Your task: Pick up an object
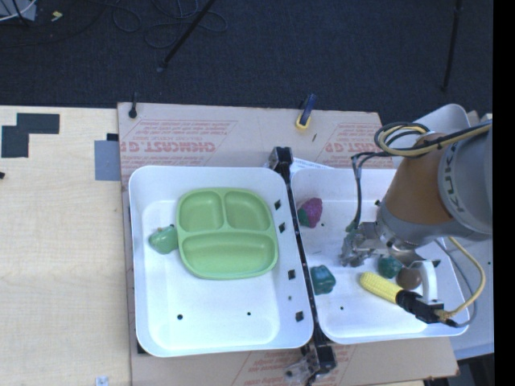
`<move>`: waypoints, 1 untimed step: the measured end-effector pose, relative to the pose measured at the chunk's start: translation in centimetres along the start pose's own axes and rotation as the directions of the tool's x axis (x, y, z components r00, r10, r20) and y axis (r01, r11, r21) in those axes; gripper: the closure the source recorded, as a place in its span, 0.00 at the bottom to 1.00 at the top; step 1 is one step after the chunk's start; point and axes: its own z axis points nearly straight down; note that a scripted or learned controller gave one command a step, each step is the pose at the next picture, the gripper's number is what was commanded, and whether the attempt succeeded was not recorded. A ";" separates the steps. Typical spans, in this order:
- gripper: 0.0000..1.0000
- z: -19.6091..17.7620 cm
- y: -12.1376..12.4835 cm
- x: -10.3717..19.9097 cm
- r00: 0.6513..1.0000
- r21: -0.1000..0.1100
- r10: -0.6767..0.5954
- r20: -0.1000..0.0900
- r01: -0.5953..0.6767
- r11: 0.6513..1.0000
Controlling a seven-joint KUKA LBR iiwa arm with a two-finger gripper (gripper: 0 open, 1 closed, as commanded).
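Tool: the gripper (355, 251) is low over the middle of the right bin (354, 322), beneath the orange-banded arm (418, 191). The wrist hides its working end, so it cannot be told whether it is spread or closed. No object is seen held in it.

Nearest objects: a small teal piece (389, 267) lies just beside the gripper at 4 o'clock. A brown piece (409, 277) lies close behind it on the same bearing. A yellow corn cob (381, 286) lies near at 5 o'clock, slanted across the bin floor.

Further out: a teal block (323, 279) sits at 8 o'clock, near the wall shared with the left bin (209, 316). A purple piece (310, 211) sits at 10 o'clock. Well apart at 9 o'clock, the left bin bears a green divided plate (227, 233) with a small green piece (163, 239) touching its far edge.

Risks, as judged:
- The teal piece, brown piece and cob crowd together. A descent there may catch two at once or nudge one aside.
- The cob is rounded and slanted. A grip off its axis would likely slip.
- The gripper stands between targets, not over one, so a straight closure may take nothing.
- The teal block's place by the wall leaves little room on that side.
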 end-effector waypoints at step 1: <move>1.00 -3.7 -0.8 0.0 1.000 0.002 0.001 0.000 -0.001 1.000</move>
